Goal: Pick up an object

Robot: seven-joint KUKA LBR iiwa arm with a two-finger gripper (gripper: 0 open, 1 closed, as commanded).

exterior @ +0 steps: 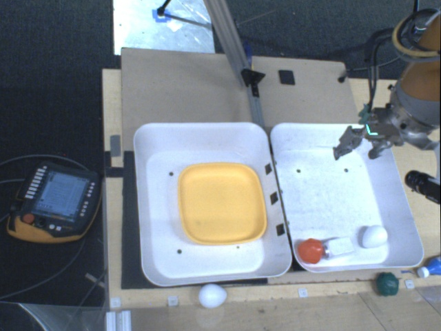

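Jaws spread and empty, gripper [360,143] high over right bin [331,185]; drop straight onto white egg [374,236] below them, avoiding red ball [311,250].

Robot lab: teach pendant [54,205], 2 white bins [155,254], bench.

Dark carpet floor [55,61] w/ tan bench [186,88], bright floor patch [138,19] at top, teach pendant [54,202] at left.
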